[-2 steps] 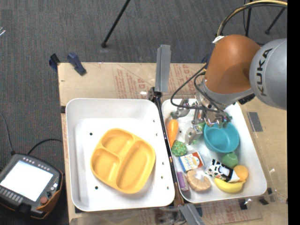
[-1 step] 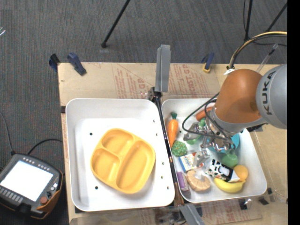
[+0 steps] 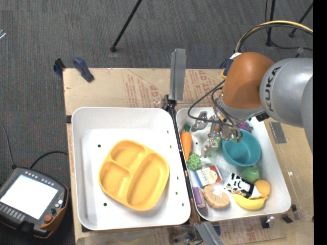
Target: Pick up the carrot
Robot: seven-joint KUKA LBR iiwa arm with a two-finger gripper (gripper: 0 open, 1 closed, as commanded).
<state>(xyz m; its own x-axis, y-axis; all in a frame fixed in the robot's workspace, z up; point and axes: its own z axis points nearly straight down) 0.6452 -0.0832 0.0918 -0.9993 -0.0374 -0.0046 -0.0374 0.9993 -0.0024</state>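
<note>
The carrot (image 3: 186, 143) lies lengthwise along the left wall of the right bin (image 3: 278, 180), its green top pointing to the far end. My gripper (image 3: 211, 141) hangs over the bin's far half, just right of the carrot and beside the teal bowl (image 3: 241, 150). Nothing shows held in it. The arm's orange band (image 3: 245, 83) looms above it and hides part of the bin's back.
The right bin also holds broccoli (image 3: 193, 162), a small snack box (image 3: 208, 176), a bread slice (image 3: 216, 197), a banana (image 3: 250, 202), a green fruit (image 3: 250, 173) and a cow-patterned item (image 3: 238, 185). A yellow divided plate (image 3: 134, 173) sits in the left bin (image 3: 87, 131).
</note>
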